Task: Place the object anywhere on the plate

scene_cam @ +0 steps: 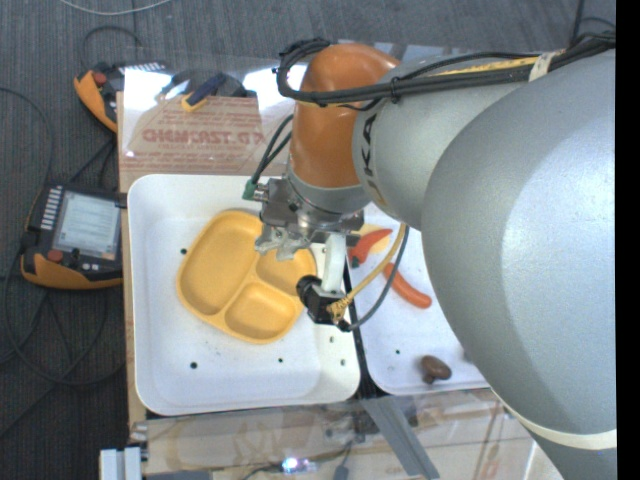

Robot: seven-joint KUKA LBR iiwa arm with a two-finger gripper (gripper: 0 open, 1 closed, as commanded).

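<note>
Yellow divided plate (240,278) lies directly under my gripper (285,243) in the left bin (160,368) — whether I'm pinching anything, I cannot tell; an orange carrot-like object (408,290) lies rightward in the other bin.

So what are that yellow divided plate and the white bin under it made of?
The yellow plate looks like moulded plastic with a smooth, slightly glossy finish: uniform colour, rounded compartment walls, soft highlights. The left white bin also seems to be plastic, matte, with rounded moulded corners and small dark holes in its floor; coated metal can't be ruled out.
</note>
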